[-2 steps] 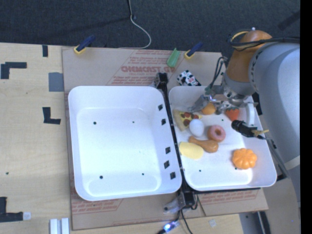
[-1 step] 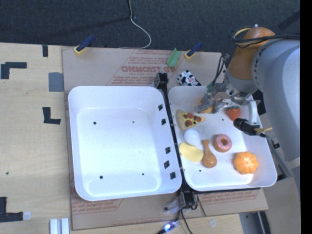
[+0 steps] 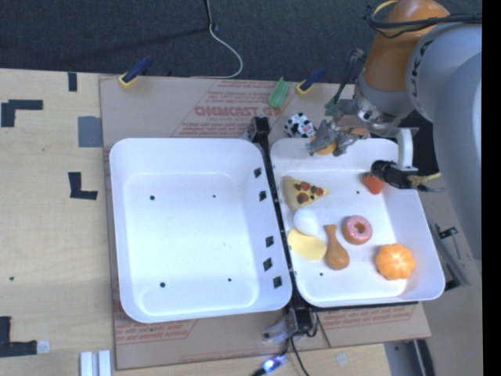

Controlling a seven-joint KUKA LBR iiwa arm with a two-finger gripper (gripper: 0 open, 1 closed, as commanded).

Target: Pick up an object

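Overhead, the arm (image 3: 438, 61) fills the upper right, grey with an orange band, reaching down toward the far edge of the right bin (image 3: 415, 284). The left bin (image 3: 188, 171) sits beside it, their inner walls touching along a row of black clips.

Both bins rest on a cardboard sheet (image 3: 227, 112), which lies on the bench (image 3: 47, 210).

The gripper (image 3: 333, 141) hangs over the right bin's far rim, near its left corner. A small yellowish thing shows at its tip, but I cannot tell whether the fingers are open, closed, or gripping it.

Inside the right bin, an orange (image 3: 394, 261) lies near the front right corner. A pizza slice (image 3: 302, 191) lies by the left wall, with a white egg (image 3: 307, 222) just in front of it and a yellow piece (image 3: 307, 246) touching the egg's near side. A brown drumstick (image 3: 335, 249) lies just right of the yellow piece, and a pink donut (image 3: 358, 229) sits between the drumstick and the orange. A small red piece (image 3: 373, 183) lies near the right wall, beside a black part of the arm.

Outside the bin, a black-and-white cow toy (image 3: 297, 124) stands on the cardboard just left of the gripper. Blue-and-yellow clamps (image 3: 135, 70) and a green clip (image 3: 279, 94) grip the cardboard's far edge.
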